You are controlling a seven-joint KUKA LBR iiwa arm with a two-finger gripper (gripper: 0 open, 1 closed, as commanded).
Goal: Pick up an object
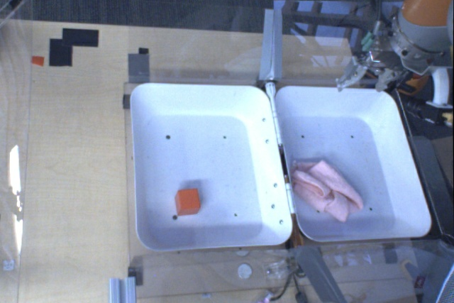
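A small orange block lies in the left white bin, near its front. A crumpled pink cloth rests in the right white bin, toward its front left. My gripper hangs at the back edge of the right bin, well above and behind the cloth. Its two fingers stand apart with nothing between them.
A metal divider runs back from the seam between the two bins. Black markers and a small red square sit on the wooden bench at far left. Cables and frame parts crowd the back right corner.
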